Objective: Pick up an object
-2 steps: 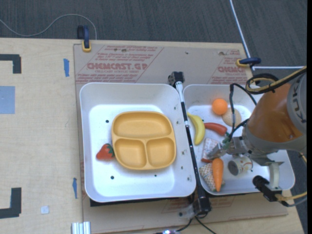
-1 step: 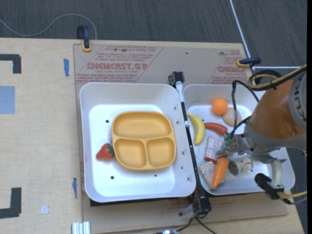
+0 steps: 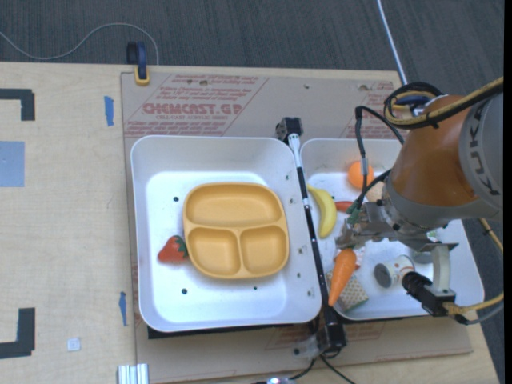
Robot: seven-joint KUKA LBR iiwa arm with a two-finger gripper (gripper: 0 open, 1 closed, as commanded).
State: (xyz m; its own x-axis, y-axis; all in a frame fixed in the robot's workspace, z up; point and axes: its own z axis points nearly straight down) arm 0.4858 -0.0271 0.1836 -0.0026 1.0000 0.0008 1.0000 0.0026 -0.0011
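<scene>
My gripper (image 3: 358, 230) hangs low in the right bin (image 3: 472, 290), under the orange wrist band. It sits just right of a yellow banana (image 3: 323, 210) and just above the top of an orange carrot (image 3: 342, 272). A small red piece (image 3: 344, 206) shows at its upper left edge. An orange fruit (image 3: 359, 174) lies at the back of the bin, partly behind the arm's cable. A grey round object (image 3: 384, 274) rests below the wrist. I see nothing clearly held.
The left bin (image 3: 152, 238) holds a yellow divided plate (image 3: 237, 229) with a red strawberry (image 3: 172, 250) beside its left edge. A speckled flat piece (image 3: 354, 296) lies by the carrot's tip. The arm covers the right bin's back right part.
</scene>
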